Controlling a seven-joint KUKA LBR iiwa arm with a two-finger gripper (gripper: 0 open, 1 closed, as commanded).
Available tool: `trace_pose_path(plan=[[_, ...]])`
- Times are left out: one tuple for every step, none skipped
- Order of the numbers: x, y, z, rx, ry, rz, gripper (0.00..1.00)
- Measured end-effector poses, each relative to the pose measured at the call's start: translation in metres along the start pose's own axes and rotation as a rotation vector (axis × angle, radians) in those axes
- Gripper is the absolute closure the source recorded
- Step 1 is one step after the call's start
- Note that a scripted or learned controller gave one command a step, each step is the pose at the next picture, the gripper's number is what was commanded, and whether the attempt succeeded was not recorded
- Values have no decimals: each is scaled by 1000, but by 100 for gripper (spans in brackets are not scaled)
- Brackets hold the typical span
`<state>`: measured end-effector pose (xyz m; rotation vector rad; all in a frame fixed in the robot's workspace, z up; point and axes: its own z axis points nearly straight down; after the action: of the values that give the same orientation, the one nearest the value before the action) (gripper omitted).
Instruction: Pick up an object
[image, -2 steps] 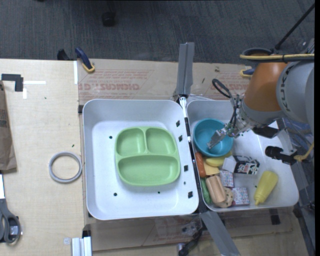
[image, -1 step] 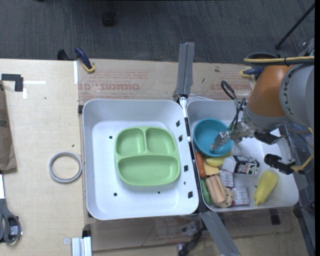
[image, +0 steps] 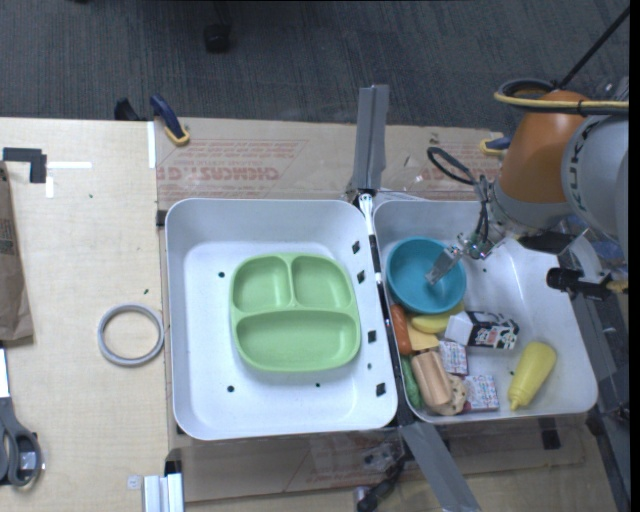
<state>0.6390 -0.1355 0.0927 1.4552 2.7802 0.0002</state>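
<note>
My gripper (image: 443, 268) hangs over the right part of a blue bowl (image: 418, 282) at the back left of the right bin (image: 560, 405); nothing can be seen held in it. In front of the bowl lie a yellow banana-like piece (image: 430, 324), an orange carrot (image: 400, 328), a tan bread roll (image: 432, 380), a small black-and-white carton (image: 492, 332) and two small packets (image: 455, 357). A yellow bottle (image: 530, 373) lies at the bin's front right. The grey arm with its orange band (image: 540, 150) comes in from the upper right.
A green divided plate (image: 295, 312) lies in the left bin (image: 185, 330). On the bench to the left sit a grey ring (image: 131, 333), a brown bag (image: 12, 270) and scissors (image: 18, 455). A metal divider post (image: 370, 135) stands behind the bins.
</note>
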Motion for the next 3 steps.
trace_pose_path(plan=[[-7, 20, 0, 2, 0, 422, 0], [42, -11, 1, 2, 2, 151, 0], [28, -28, 0, -1, 0, -302, 0]])
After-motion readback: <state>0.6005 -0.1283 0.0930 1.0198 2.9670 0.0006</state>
